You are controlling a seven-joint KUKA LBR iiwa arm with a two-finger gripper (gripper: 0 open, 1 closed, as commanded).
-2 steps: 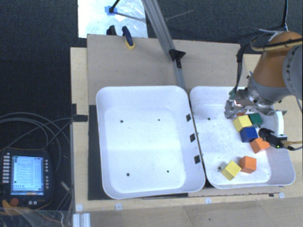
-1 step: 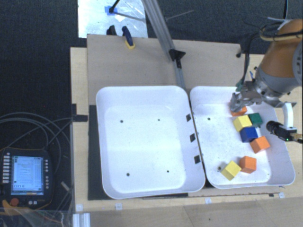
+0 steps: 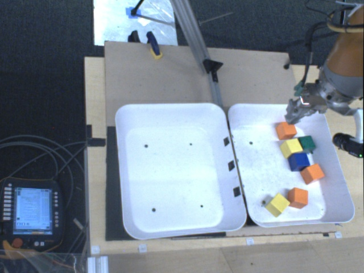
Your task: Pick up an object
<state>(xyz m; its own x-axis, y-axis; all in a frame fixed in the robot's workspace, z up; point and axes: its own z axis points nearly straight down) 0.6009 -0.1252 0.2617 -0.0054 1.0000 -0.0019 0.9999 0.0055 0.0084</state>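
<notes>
The right bin [image 3: 256,152] holds several small blocks. An orange block [image 3: 286,131] lies at the top of the group, with a yellow block [image 3: 290,147], a green block [image 3: 307,143] and a blue block [image 3: 298,161] just below it. Lower down sit another orange block [image 3: 312,173], a third orange block [image 3: 298,197] and a second yellow block [image 3: 278,204]. My gripper [image 3: 295,113] hangs just above and behind the top orange block, with nothing visibly held.
The left bin [image 3: 170,169] sits beside the right one, with a row of clips [image 3: 231,165] along their shared wall. A slanted metal pole [image 3: 193,33] crosses the back. A teach pendant [image 3: 31,212] and cables lie on the floor at left.
</notes>
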